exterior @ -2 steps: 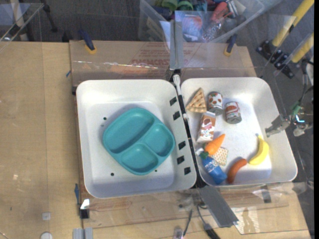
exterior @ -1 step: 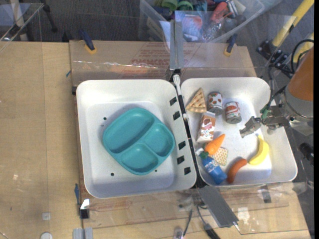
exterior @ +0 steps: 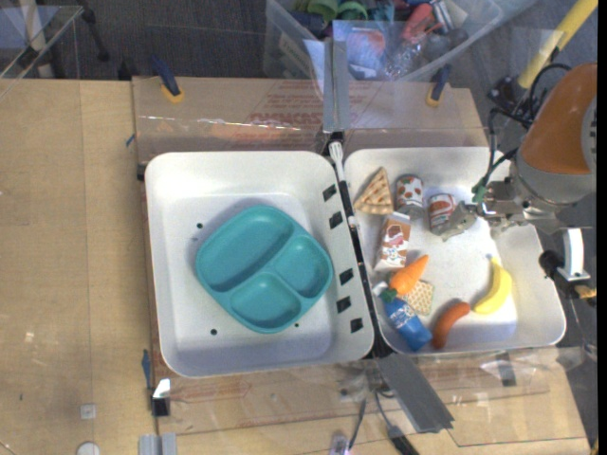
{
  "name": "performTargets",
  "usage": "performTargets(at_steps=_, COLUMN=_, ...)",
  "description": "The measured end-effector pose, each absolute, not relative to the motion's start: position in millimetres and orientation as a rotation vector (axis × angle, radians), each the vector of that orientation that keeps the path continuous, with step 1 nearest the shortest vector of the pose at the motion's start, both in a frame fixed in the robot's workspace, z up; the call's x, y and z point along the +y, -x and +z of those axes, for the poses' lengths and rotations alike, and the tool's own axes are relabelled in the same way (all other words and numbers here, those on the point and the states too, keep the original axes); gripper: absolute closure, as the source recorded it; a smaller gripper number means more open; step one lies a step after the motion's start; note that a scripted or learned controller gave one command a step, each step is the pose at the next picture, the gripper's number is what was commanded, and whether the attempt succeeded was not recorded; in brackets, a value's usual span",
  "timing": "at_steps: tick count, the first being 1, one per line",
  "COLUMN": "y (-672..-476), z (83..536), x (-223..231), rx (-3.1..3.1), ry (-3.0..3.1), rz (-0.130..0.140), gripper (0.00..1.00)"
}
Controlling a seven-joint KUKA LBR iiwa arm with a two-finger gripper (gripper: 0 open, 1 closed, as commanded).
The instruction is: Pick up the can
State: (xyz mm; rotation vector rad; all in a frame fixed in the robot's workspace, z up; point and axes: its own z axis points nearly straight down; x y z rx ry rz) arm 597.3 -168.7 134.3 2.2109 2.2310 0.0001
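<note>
Two small cans with red-and-white labels stand in the right bin (exterior: pixel 541 254), near its back. One can (exterior: pixel 409 191) is beside a triangular sandwich piece (exterior: pixel 376 193). The other can (exterior: pixel 440 211) sits a little to its right and nearer the front. My gripper (exterior: pixel 465 218) reaches in from the right, low over the bin floor, right beside this second can. The view is too small to show whether it touches or holds the can.
The right bin also holds a small carton (exterior: pixel 395 242), a carrot (exterior: pixel 408 273), a cracker (exterior: pixel 420 298), a blue bottle (exterior: pixel 407 323), an orange sausage (exterior: pixel 450 318) and a banana (exterior: pixel 493 287). A teal divided plate (exterior: pixel 263 268) lies in the left bin (exterior: pixel 171 254). A clear tub of toys (exterior: pixel 379 8) stands behind.
</note>
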Motion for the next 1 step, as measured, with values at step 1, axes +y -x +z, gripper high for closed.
performTargets(at_steps=1, y=-646.1, z=93.7, x=-149.4, rx=2.282, ry=-2.154, rz=0.001, gripper=0.00)
